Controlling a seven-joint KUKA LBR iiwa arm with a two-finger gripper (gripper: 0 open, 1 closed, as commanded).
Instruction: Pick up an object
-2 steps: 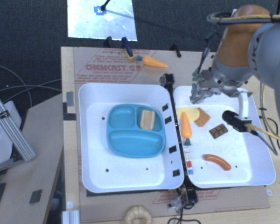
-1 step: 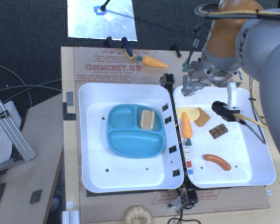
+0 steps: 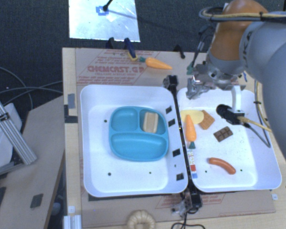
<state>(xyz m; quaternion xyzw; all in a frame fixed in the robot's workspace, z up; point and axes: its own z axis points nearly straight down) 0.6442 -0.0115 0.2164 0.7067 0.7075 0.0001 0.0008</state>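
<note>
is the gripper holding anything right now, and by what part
Nothing is visibly held. The grey metal gripper hangs over the back left corner of the right white bin, and the flat yellow slice and orange toy carrot lie apart below it.

Carrot (image 3: pixel 190 128), cracker (image 3: pixel 207 119), chocolate piece (image 3: pixel 223 134) and sausage (image 3: pixel 222 165) flat in right bin (image 3: pixel 264 173)
</note>
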